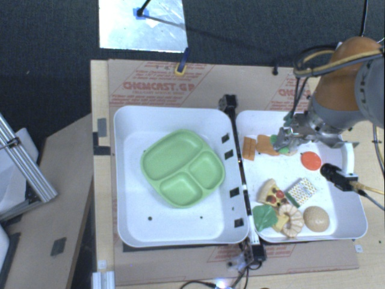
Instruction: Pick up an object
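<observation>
Nearby, red disc (310, 159) beside pincer (283, 138).

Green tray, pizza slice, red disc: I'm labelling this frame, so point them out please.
green tray (182, 168), camera view, its middle ridge.
pizza slice (272, 194), camera view, its topped face.
red disc (310, 160), camera view, its centre.

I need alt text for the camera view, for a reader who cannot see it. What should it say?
A grey robot arm reaches from the right, its gripper low over the right bin beside an orange food piece. That bin also holds a red disc, a pizza slice and other toy foods. The left bin holds a green divided plate.
</observation>
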